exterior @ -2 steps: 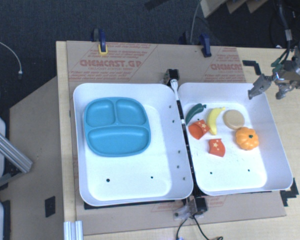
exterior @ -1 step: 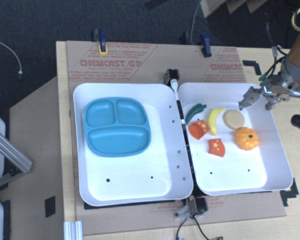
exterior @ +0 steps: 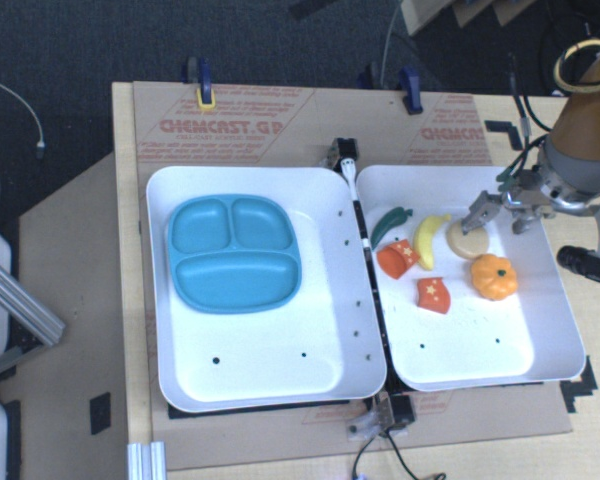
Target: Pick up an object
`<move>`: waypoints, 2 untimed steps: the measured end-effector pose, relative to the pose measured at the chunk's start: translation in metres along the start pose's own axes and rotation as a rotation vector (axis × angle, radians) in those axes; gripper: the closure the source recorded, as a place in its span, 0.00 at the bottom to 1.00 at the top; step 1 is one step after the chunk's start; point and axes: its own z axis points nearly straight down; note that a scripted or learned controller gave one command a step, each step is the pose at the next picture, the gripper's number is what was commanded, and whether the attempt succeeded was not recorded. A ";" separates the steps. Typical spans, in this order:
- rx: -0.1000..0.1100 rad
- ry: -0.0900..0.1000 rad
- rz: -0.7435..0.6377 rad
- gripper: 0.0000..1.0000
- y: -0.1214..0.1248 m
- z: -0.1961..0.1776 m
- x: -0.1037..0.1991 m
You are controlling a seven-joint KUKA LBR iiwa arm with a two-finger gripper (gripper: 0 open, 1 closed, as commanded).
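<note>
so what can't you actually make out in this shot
- Gripper, camera view: too small and blurred to tell how its fingers stand.
- Round beige piece: partly covered by the gripper, so contact is unclear.
- Arm: cut off by the right edge.
- Red pieces: too small to identify.
</note>
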 end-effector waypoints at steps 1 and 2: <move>0.000 0.000 0.000 0.00 -0.001 0.054 0.001; -0.010 -0.002 0.000 1.00 0.002 0.037 0.000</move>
